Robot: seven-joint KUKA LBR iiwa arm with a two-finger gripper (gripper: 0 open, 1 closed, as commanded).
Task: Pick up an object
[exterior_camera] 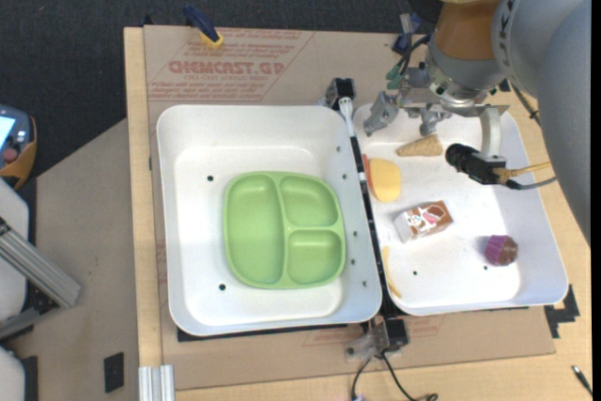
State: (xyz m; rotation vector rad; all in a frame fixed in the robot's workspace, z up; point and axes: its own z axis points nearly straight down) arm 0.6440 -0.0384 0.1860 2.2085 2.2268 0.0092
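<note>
Presently listed:
Tan wedge [420, 146]: far end of right bin [540, 230], long axis crosswise.
Pincer [406, 114]: just beyond wedge, directly over it, fingers spread, pinching nothing.
Neighbours: yellow piece [383, 178], wrapped snack [427, 220], purple piece [500, 249] nearer front.

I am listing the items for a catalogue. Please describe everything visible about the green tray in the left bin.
The green tray is light green and looks like smooth plastic. It has rounded corners and three compartments: one long one on its left and two smaller ones on its right. It lies flat, face up, near the middle of the left bin. Nothing lies in it.
</note>
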